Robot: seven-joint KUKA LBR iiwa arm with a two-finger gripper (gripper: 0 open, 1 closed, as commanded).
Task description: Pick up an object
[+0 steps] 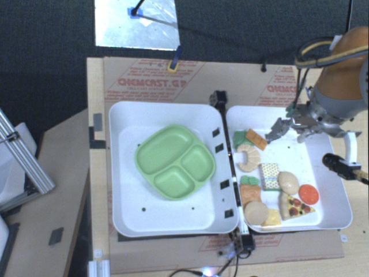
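Reaching in from the right, my arm [346, 68] hangs over the far end of the right bin [334, 160]. My gripper [291, 127] sits low over the white floor of that bin. I cannot tell if my jaws are spread or pressed together, because they look small and dark from up here. I see nothing between them.

Just left of my gripper lies an orange block [256, 139], tilted, and it touches a green piece [240, 138] beside it. They are near me but apart from me. Below them is a pale curved cookie [249, 158]. Next comes a little box with dots [269, 176], and a tan egg shape [288, 183] sits right beside it. A red round thing [309, 193] lies to the right of the egg. Under those is a pizza slice [296, 207]. A round bun [256, 213] rests in the near corner, with a yellow bit [273, 217] touching it. An orange chunk [249, 193] sits above the bun, with another green piece [249, 180] on top of it.

The left bin [124, 212] holds a green tray [174, 161] with three parts. It lies flat and turned at a slant. Both bins sit side by side on a brown board [150, 79].
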